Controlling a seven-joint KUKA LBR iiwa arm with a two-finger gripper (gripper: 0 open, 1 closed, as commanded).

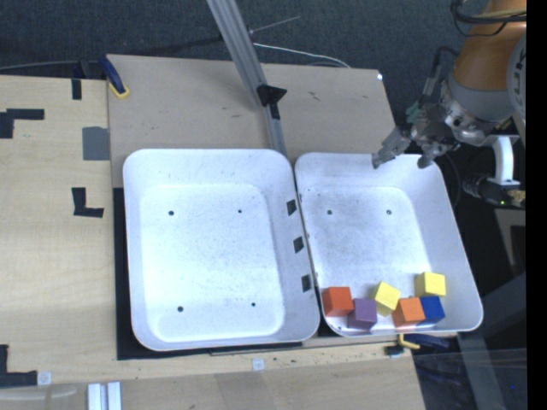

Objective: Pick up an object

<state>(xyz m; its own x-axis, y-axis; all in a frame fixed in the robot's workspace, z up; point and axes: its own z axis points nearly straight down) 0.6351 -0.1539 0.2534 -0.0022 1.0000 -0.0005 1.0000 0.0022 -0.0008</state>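
**Robot hand poised at the far rim of the right bin, blocks bunched at the near edge**

We look down at a slant on a bench (197,101) carrying two shallow white bins side by side. The left bin (149,229) has nothing in it that we can make out. The right bin (444,220) holds six small blocks, all crowded along its near edge: an orange block (338,301), a purple block (364,313), a yellow block (386,295), a second orange block (408,311), a blue block (432,309) and a second yellow block (430,283). We judge they have gathered there because that end sits lowest or they were pushed together; several touch or nearly touch.

The arm (483,67) reaches in from the right. Its hand (400,154) hangs over the far right corner of the right bin, well apart from the blocks. Its two fingers look spread apart with nothing between them, so no block is held yet.

A slanted metal pole (244,49) crosses the bench behind the bins, away from the blocks. The tight cluster and the nearby bin wall are, in our judgement, the main obstacles to a clean grip.
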